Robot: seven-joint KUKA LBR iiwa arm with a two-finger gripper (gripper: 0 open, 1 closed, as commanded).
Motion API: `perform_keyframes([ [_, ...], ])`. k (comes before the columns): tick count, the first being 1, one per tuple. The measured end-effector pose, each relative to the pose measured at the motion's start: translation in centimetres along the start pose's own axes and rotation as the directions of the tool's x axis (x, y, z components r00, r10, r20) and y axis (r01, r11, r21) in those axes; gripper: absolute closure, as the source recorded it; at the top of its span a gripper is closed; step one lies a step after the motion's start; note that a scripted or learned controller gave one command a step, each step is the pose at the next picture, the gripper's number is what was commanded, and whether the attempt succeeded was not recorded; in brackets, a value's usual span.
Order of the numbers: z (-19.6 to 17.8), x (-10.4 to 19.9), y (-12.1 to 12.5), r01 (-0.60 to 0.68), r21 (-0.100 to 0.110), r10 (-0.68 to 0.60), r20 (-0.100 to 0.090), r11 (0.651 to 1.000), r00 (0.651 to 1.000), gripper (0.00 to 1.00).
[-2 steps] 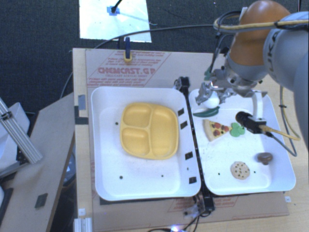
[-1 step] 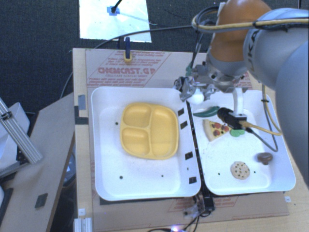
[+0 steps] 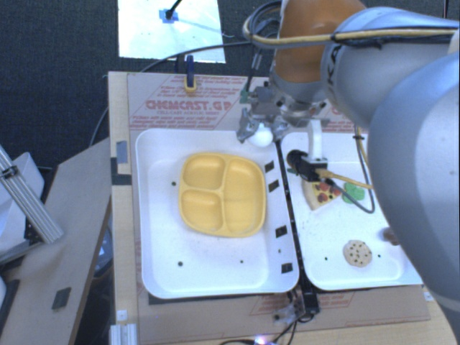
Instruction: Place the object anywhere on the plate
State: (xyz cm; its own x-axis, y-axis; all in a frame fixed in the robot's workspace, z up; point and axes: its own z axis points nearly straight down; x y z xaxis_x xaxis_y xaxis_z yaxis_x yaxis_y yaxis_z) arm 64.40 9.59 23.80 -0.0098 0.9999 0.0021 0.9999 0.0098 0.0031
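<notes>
A yellow plate (image 3: 221, 194) with three compartments lies in the middle of the left bin (image 3: 162, 264). My gripper (image 3: 261, 132) hangs over the far right corner of that bin, just beyond the plate's far right edge. Its two fingers are closed around a small white round object (image 3: 262, 138), which sits between the fingertips and looks lifted off the bin floor.
The right bin (image 3: 374, 275) holds a pizza slice toy (image 3: 321, 192), a green piece (image 3: 353, 191) beside it and a round cookie (image 3: 357, 253) nearer the front. The divider between the bins (image 3: 290, 221) runs just right of the plate. My arm covers the right bin's far side.
</notes>
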Motion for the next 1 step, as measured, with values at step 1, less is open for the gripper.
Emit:
perform_keyframes([
  [1, 2.32, 4.23, 1.06, -0.001, 0.002, 0.001, 0.001, 1.000, 1.000, 1.00],
])
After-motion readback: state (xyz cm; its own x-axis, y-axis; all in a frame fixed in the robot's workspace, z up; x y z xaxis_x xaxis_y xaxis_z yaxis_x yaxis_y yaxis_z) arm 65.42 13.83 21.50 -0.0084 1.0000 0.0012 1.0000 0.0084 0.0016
